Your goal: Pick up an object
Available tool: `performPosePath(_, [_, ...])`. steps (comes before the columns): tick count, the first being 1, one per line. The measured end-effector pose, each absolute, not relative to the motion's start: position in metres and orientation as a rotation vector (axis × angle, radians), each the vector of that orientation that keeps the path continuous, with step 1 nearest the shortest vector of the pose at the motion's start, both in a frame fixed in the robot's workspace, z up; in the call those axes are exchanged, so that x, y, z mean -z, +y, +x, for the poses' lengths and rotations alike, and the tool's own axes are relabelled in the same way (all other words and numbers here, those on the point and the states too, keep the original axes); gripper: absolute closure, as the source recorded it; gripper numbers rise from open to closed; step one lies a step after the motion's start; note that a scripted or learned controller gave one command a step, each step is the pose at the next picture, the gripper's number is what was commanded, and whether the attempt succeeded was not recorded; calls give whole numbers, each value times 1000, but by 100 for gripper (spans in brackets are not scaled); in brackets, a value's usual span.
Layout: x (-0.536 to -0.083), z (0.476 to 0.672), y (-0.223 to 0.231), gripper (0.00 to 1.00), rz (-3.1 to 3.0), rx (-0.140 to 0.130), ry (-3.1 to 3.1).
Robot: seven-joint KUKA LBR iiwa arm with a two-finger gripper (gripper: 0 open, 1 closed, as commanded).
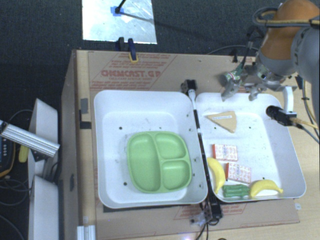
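My gripper (240,92) hovers over the far edge of the right bin (285,139), fingers spread apart with nothing between them. Just below it in the bin lies a tan wedge-shaped slice (223,120). Nearer the front are two red-and-white patterned packets (225,152) (239,172), a yellow banana (216,173) against the bin's left wall, a second banana (265,186) at the front, and a green oblong object (235,191) between them.
The left bin (112,114) holds a green divided plate (159,161). A black divider bar (196,124) runs between the bins. A black fitting (276,113) sits at the right bin's far right rim. Cables trail behind the arm.
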State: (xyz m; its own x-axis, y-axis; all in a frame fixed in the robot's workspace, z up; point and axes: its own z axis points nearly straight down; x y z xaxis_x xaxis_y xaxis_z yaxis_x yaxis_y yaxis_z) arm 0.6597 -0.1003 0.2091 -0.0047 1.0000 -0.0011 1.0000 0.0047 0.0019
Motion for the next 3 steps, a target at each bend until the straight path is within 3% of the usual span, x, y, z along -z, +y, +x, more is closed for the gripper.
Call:
performPosePath(1, [-89, 648, -116, 0, 2219, -2, 2223])
performPosePath(2, [-83, 666, -121, 0, 2223, 11, 2235])
performPosePath(3, [-94, 665, -123, 100, 2225, 24, 2243])
